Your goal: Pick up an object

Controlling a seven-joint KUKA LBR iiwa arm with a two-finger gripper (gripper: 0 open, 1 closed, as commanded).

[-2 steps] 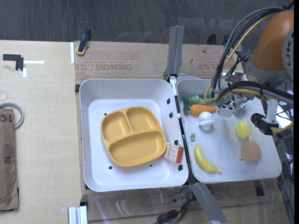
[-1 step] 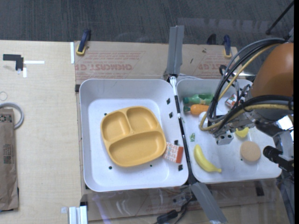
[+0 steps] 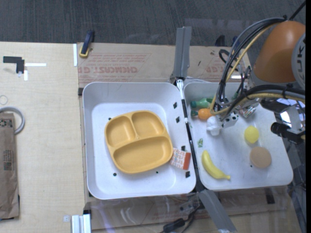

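Observation:
My gripper (image 3: 226,117) hangs low over the back left part of the right bin (image 3: 272,178), under a bundle of cables. Just left of it lie a small orange ball (image 3: 204,113) and a green object (image 3: 199,103). A white lump (image 3: 213,126) sits right beneath the gripper's tip; whether they touch I cannot tell. Farther right are a yellow lemon (image 3: 251,134) and a tan round object (image 3: 260,157). A banana (image 3: 214,166) lies near the bin's front left.
The left bin (image 3: 97,178) holds a yellow divided plate (image 3: 138,141) and a small orange packet (image 3: 181,158) by the plate's right edge. A grey divider (image 3: 183,57) rises between the bins at the back. Cardboard (image 3: 126,62) lies behind the left bin.

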